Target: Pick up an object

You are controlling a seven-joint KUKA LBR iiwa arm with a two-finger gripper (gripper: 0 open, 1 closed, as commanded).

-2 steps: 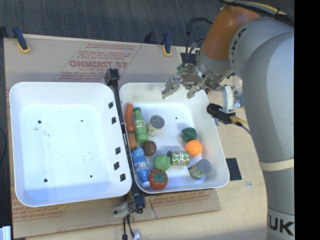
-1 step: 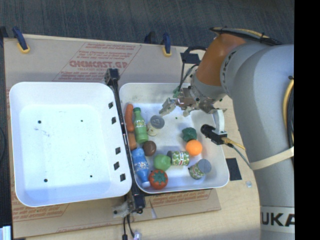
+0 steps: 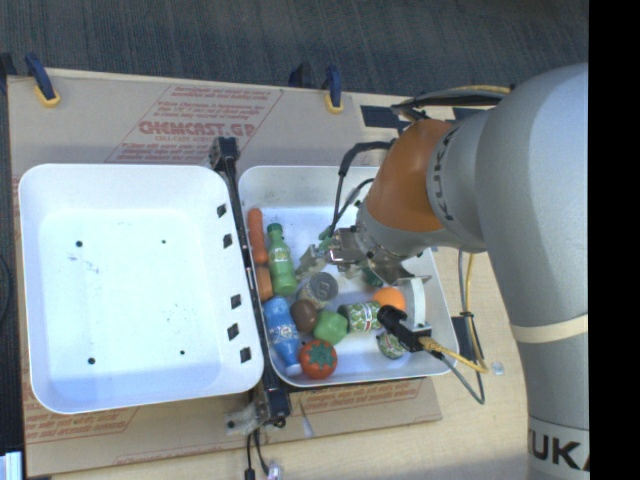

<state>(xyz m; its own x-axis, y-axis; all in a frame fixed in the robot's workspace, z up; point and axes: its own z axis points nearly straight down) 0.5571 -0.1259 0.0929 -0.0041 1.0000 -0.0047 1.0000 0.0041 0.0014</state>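
My gripper (image 3: 328,255) reaches down into the right bin (image 3: 300,183), just above a grey round can (image 3: 322,288) and right of a green bottle (image 3: 281,265). Around it lie an orange carrot (image 3: 257,234), a blue bottle (image 3: 279,329), a brown lump (image 3: 304,315), a green piece (image 3: 332,327), a red tomato (image 3: 318,360), an orange ball (image 3: 390,297) and a small green bottle with a black cap (image 3: 370,316). The wrist hides part of the bin's right side. Nothing is seen held.
The left bin (image 3: 120,288) sits against the right one, with black clips (image 3: 238,298) along the shared wall. Both rest on a cardboard sheet (image 3: 190,118) held by blue clamps (image 3: 333,86). A yellow cable (image 3: 462,360) trails over the right bin's front corner.
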